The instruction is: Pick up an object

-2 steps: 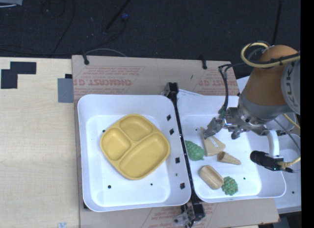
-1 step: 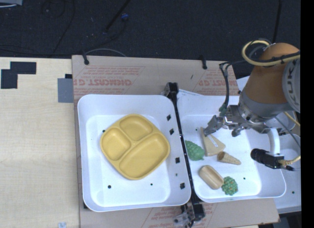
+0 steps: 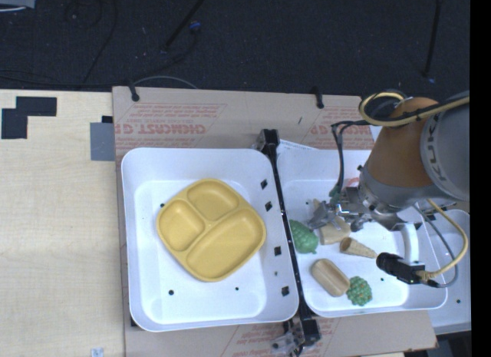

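Observation:
My gripper (image 3: pixel 325 214) hangs low over the middle of the right bin (image 3: pixel 322 165), under the orange wrist band. Just below it lies a small tan block (image 3: pixel 333 235). Left of the block, by the divider, sits a green leafy toy (image 3: pixel 304 238). To the block's right lies a tan cone (image 3: pixel 357 249). Nearer the front edge are a tan bread-like piece (image 3: pixel 329 277) and a second green lump (image 3: pixel 358 291). I see nothing held in the gripper.
The left bin (image 3: pixel 146 194) holds a yellow divided plate (image 3: pixel 211 229). The arm's cables and a black fitting (image 3: pixel 400 268) hang over the right bin's right side. A black divider (image 3: pixel 280 217) runs between the two bins.

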`<state>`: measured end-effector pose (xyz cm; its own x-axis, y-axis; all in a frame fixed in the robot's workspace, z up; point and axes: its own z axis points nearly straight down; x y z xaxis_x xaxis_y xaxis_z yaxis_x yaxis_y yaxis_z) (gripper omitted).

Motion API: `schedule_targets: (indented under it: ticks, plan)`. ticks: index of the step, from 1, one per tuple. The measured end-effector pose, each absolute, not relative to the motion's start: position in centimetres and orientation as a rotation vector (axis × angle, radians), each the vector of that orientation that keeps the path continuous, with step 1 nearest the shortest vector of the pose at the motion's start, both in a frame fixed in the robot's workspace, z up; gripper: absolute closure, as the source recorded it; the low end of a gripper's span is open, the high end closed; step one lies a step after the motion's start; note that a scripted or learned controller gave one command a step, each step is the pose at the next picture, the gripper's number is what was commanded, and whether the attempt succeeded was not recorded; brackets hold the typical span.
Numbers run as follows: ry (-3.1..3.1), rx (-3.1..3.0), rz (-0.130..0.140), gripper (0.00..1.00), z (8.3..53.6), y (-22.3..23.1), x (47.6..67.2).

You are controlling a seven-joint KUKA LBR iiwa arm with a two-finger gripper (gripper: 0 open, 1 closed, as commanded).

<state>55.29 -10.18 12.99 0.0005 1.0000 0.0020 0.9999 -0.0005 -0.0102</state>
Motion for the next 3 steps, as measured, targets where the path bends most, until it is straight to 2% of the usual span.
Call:
schedule_targets:
  ticks: [1, 2, 3]
  plan:
    - [-2.231, -2.235, -0.005, 0.0, 9.1, -10.5, 55.7]
    - [-2.225, -2.235, -0.013, 1.0, 10.4, -10.3, 55.8]
    - [-2.22, -2.225, 0.0, 1.0, 15.7, -11.4, 56.3]
